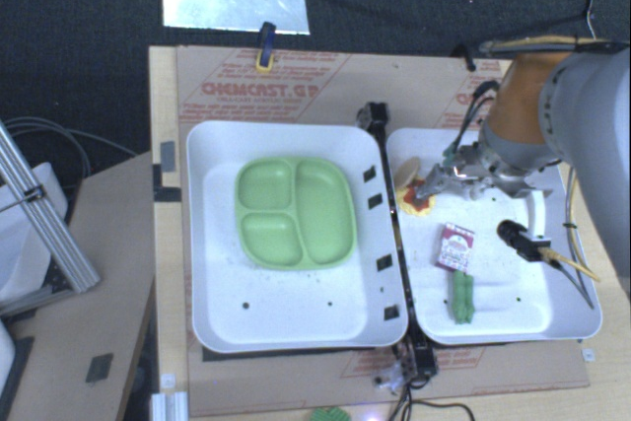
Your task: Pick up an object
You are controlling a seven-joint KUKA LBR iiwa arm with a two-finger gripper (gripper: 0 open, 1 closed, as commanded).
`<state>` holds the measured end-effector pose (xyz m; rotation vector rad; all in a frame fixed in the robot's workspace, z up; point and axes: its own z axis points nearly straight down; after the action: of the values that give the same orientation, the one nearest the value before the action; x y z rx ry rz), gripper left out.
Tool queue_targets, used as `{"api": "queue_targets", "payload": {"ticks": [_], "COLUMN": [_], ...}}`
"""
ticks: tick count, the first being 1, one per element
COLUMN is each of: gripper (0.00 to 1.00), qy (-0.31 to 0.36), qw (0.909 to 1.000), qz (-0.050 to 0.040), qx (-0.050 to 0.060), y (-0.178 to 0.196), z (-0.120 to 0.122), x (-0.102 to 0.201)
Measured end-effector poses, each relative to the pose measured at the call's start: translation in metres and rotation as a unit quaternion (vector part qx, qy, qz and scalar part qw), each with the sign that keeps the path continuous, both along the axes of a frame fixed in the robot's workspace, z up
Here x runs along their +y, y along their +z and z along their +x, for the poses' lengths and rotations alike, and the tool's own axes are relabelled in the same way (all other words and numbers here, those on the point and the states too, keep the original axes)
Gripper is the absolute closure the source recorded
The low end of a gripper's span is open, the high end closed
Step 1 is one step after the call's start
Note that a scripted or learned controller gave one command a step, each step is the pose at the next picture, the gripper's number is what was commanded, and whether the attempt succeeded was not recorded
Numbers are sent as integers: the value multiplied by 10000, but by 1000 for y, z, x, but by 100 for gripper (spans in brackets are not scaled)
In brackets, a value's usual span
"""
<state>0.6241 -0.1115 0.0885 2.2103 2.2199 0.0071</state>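
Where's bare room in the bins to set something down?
Left bin: floor strips around the green tray, widest in front. Right bin: front right, beyond the green toy. Crowded at the back left, where the gripper sits over small objects.

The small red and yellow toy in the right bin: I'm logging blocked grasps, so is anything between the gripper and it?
Nothing visible. The gripper hangs right at the red and yellow toy; the carton lies apart.

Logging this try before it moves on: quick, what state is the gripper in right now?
Gripper: low in the right bin, at the red and yellow object; cannot be told whether it is open, closed or holding anything.
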Motion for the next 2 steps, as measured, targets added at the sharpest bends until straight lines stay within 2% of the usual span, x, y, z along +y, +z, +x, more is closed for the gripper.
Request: {"api": "queue_targets", "payload": {"ticks": [1, 2], "gripper": [0, 0], "qy": [7, -1], "qw": [10000, 10000], "qz": [11, 11], "qx": [9, 35], "y": [48, 45], "z": [16, 14], "x": [10, 10]}}
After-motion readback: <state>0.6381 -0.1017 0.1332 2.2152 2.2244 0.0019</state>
